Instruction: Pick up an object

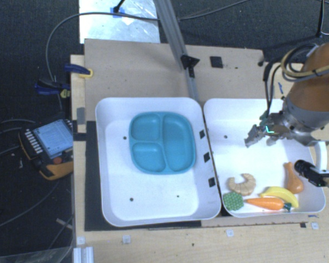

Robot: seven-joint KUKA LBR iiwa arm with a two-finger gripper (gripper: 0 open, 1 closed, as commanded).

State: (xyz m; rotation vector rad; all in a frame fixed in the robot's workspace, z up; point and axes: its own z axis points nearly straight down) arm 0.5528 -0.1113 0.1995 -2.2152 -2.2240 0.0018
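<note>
My gripper hangs over the upper middle of the right bin, its fingers open with nothing between them. Along that bin's front edge lie a tan croissant, a green broccoli piece, an orange carrot and a yellow banana. A brown drumstick lies at the right, just behind the banana. All of these sit below and to the right of the gripper, well apart from it.
The left bin holds a blue divided plate. A raised rim separates the two bins. A slanted grey pole crosses the back of the bench. A handheld device and cables lie off the bench at left.
</note>
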